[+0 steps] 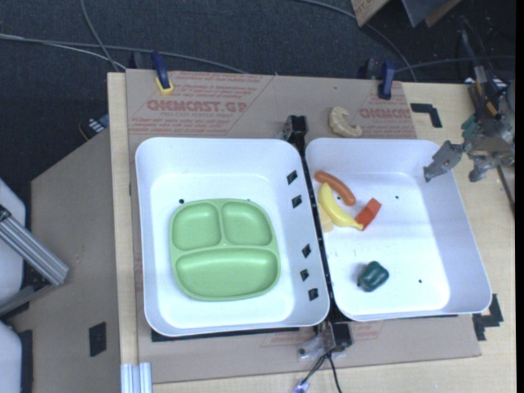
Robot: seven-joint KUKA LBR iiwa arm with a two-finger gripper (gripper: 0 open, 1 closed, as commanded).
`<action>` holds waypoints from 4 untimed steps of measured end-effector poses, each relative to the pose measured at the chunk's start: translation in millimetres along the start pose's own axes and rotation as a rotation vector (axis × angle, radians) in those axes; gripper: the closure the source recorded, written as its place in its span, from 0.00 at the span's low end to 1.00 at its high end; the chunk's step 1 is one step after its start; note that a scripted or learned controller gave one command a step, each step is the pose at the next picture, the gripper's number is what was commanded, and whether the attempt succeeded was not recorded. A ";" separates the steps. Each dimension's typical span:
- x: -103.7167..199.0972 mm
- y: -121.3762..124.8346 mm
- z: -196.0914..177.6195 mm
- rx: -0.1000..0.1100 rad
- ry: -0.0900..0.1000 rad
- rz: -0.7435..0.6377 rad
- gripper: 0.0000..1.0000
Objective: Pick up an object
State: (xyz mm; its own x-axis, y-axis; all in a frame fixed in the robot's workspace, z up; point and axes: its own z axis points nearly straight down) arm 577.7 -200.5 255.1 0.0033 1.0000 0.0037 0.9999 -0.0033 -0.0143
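Observation:
The right white bin (458,244) holds a few small objects. An orange sausage-shaped piece (336,187) lies near its left wall, touching a yellow banana (335,210). A small red-orange block (370,212) rests against the banana's tip. A dark green pepper-like toy (373,276) sits apart, toward the front. My gripper (456,169) hangs over the bin's far right corner, well away from all of them. Its two fingers are spread open with nothing between them.
The left white bin (155,219) carries a green divided plate (224,249). A beige lump (345,121) lies on the cardboard behind the bins. Blue clamps (162,74) hold the board's back edge. Black clips line the wall between the bins.

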 end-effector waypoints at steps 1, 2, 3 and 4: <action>0.9 2.3 -8.0 -0.014 -0.003 -0.004 0.00; -7.3 0.1 38.7 -0.009 -0.002 -0.003 0.00; -5.3 -8.9 86.9 -0.008 -0.001 -0.003 0.00; 2.0 -2.1 144.3 -0.008 -0.001 -0.004 0.00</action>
State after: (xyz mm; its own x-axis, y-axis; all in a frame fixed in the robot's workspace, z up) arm 573.5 -197.9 110.9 -0.0011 1.0000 0.0032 1.0000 0.0011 -0.0061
